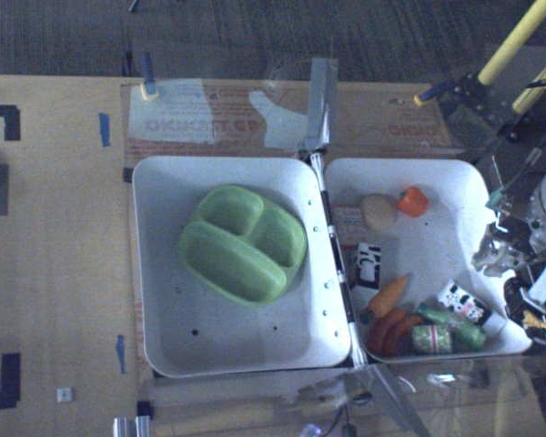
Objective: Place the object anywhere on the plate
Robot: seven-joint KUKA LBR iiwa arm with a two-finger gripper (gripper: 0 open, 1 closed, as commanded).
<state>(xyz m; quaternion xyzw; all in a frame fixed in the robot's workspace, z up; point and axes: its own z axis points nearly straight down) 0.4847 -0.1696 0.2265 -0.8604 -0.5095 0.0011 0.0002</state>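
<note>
A: Since the green plate (pixel 244 242) sits alone in its bin (pixel 155 244), where is the object?

B: Unpicked, I judge. The toys lie heaped in the neighbouring bin (pixel 455 176), beyond the divider from the plate: carrot (pixel 389 292), potato (pixel 379 212), green can (pixel 431 339).

A: Jaws?

B: The gripper (pixel 502 255) hangs at that bin's outer rim, farthest from the plate; grasp state: cannot tell. Open room surrounds the plate.

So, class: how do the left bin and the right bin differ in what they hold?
The left bin holds one large green plate; the right bin holds many small toys, among them a carrot. The plate sits mid-bin, while most toys crowd the right bin's near edge. Both bins are shallow and white.
</note>
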